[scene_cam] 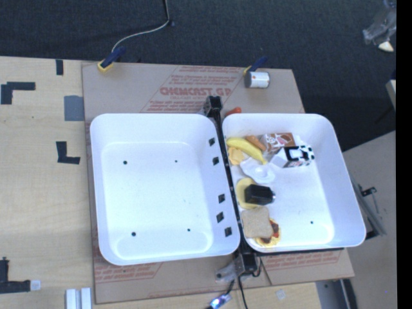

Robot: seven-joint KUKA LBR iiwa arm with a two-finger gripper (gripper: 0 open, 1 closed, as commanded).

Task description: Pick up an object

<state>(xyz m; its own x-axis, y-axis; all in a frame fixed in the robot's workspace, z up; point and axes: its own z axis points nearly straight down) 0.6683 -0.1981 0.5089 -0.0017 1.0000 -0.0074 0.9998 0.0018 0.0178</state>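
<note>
We look down on two white bins side by side on the counter (38, 172). The left bin (154, 127) has a bare floor. The right bin (322, 192) carries all the objects, and they crowd along its left wall, close to the divider between the bins.

At the top of this group lies a banana (243, 148), and just beside it a brown and white packet (277, 140). To the right of the packet sits a small black and white carton (297, 155). Below the banana we see a pale, partly clear thing (257, 171) that we cannot identify. Lower there is a black block (260, 194) resting on a yellow round piece (244, 188), and at the bottom a slice of toast (256, 223) lying over something orange and red.

About the claw we cannot tell anything: how far it is open, or whether it has hold of something.

In our judgement the picking step is not yet begun, because every object rests in the bin. The next move calls for choosing one target and coming down over it. The carton looks the easiest, since it stands a little apart from the others. The objects near the wall leave little room for fingers on that side.
</note>
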